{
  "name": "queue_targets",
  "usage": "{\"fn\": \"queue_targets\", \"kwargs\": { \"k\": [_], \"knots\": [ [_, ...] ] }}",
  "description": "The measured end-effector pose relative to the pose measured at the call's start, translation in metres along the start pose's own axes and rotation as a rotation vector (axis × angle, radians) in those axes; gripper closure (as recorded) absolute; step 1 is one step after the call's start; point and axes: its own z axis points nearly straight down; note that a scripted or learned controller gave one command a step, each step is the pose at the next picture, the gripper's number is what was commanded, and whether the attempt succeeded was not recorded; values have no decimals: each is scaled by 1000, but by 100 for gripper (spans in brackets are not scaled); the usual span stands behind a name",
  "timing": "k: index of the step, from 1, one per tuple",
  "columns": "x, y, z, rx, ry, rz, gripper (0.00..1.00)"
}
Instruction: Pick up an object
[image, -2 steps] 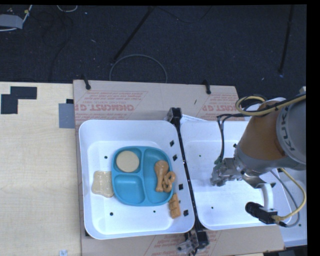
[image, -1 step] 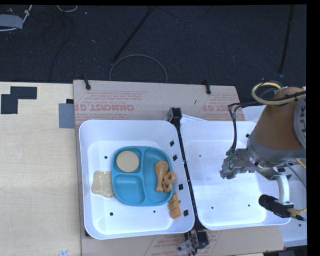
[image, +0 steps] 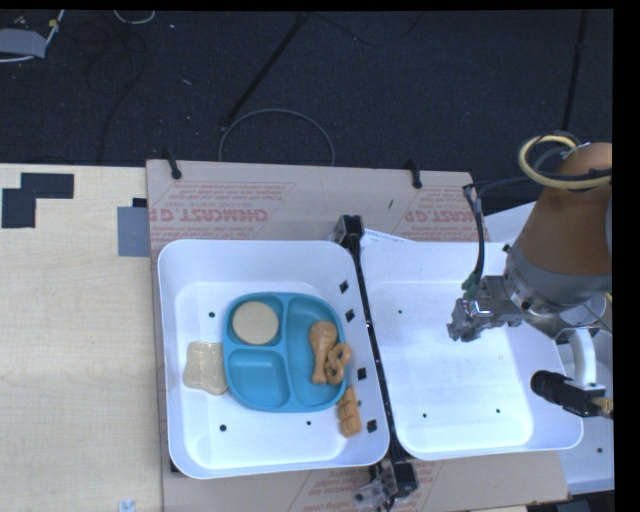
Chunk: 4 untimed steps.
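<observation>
Metal-grey, the gripper (image: 466, 322) hangs over the right bin (image: 440, 420); whether it grips anything cannot be told. In the left bin (image: 190, 290) a blue divided tray (image: 265, 385) holds a round biscuit (image: 254, 322) and a pretzel-like piece (image: 328, 352); a pale bread slice (image: 206, 367) lies beside it.

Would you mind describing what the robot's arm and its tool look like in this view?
The arm is a bulky rounded body with an orange-brown band and a grey section beneath it. A yellowish cable loop sits at its top, and a dark cable runs down its side. The tool is a small, angular grey metal assembly. Its details are too small to make out.
</observation>
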Motion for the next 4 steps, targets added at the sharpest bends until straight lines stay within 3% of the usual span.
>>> {"fn": "queue_targets", "kwargs": {
  "k": [1,4],
  "knots": [
    [-1,1,-50,-1,0,0,100],
    [159,-1,-7,8,0,-2,100]
  ]
}}
